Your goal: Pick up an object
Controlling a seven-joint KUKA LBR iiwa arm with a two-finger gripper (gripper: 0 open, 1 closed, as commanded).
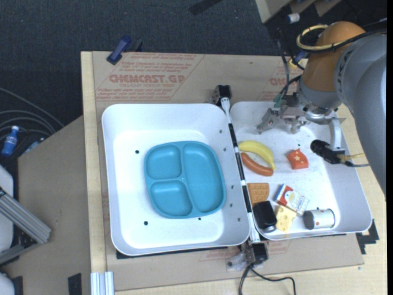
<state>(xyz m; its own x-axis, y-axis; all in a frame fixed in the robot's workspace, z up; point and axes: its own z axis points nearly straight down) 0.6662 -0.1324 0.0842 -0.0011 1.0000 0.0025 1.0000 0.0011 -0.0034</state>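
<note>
So the stuff to pick from is all in the right bin (350,195), mostly piled toward its near and left side. There's a yellow banana (258,150) up against the divider between the bins, with a hot dog (256,163) lying right beside it on the near side, pretty much touching. A little to the right of those, out on its own, is a small red strawberry-looking piece (298,159). Further toward the near edge you get a tan cracker (258,192), a black block (264,215) just below it, a red and white carton (288,198), a yellow cheese-ish wedge (284,219) and a white cylinder (319,218) lying on its side with a dark end cap.

The gripper (284,119) is at the far end of that same bin, above all of this in the frame. It's well apart from the near cluster, and the banana and the red piece are the closest things to it, still with bare bin floor in between. Nothing is visibly between its fingers. Honestly can't make out how wide it is from this angle, just a tangle of grey metal.

The grey arm (362,72) comes in from the right with its orange band (328,57) just above the wrist.

The left bin (123,165) has a blue divided plate (184,179) sitting in the middle of it, three compartments.
</note>
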